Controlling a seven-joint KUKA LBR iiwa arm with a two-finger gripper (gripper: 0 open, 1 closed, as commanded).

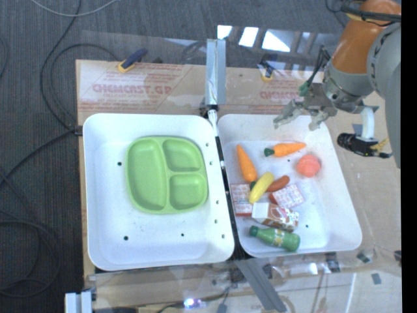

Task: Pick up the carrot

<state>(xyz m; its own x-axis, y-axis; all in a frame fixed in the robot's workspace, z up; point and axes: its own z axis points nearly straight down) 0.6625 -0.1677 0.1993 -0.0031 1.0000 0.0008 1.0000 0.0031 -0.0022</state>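
Two carrots in the right bin

One carrot (245,163) lies tilted near the bin's left wall, plain orange. The other carrot (285,150), green-topped, lies nearly level at upper centre, right of the first.

Two white bins are seen side by side, a left bin (98,194) and a right bin (339,220). One green divided plate (167,175) is counted. Two carrots (245,163) (287,150) are shown, alongside one banana (260,187), one orange-pink ball (309,165), one green bottle (276,238) and one sausage (279,183).
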